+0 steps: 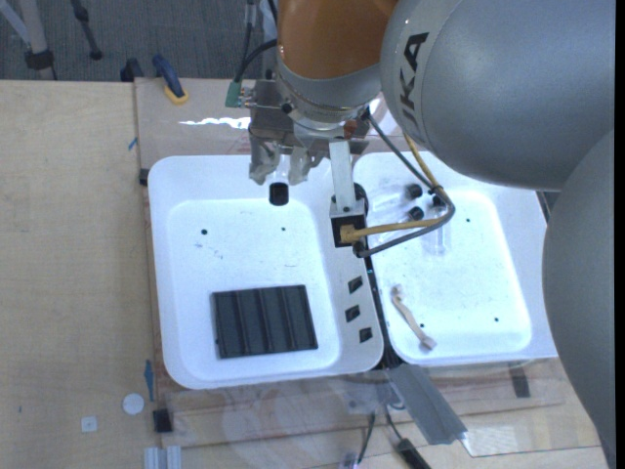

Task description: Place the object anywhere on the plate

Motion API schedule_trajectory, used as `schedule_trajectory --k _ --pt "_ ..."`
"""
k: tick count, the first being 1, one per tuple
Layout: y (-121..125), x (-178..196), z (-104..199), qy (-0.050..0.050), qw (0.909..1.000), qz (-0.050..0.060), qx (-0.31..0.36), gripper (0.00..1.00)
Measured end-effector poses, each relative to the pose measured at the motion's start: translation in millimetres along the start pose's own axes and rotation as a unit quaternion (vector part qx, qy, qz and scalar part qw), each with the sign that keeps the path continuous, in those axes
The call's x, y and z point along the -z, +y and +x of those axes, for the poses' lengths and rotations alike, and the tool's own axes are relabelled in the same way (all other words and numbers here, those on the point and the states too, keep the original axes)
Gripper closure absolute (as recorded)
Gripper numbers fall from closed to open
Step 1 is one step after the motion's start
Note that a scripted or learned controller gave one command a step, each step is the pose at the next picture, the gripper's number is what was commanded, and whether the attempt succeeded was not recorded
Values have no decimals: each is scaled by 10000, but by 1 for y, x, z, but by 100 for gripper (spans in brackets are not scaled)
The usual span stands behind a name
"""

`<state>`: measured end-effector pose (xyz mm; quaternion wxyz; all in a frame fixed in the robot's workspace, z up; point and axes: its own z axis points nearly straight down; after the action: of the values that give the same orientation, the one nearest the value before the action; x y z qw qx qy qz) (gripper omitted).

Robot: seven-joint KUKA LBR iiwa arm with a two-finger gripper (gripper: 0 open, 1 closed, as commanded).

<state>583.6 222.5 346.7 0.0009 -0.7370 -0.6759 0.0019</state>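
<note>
The end effector (278, 176) pinches a small black object (278, 194); the dark ribbed plate (264, 320) lies well below it.

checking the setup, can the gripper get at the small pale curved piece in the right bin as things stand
Probably yes. The pale curved piece lies alone on the open floor of the right bin, nothing over or against it. The gripper hangs above the left bin's far edge, so it would need to cross over.

White bins (176, 262); dark grey ribbed plate (264, 320); a pale, perhaps beige, object (412, 318); orange-banded grey arm (469, 57).
</note>
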Motion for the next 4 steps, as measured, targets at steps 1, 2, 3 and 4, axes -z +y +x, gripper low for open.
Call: schedule_trajectory --k 1,2,3,4 --pt "25 -69 5 4 9998 -4 221 100" --pt "25 -68 5 5 9998 -8 222 0" --pt "26 -58 5 9 9998 -17 222 100" --pt "36 -48 5 12 9908 -27 -1351 100"
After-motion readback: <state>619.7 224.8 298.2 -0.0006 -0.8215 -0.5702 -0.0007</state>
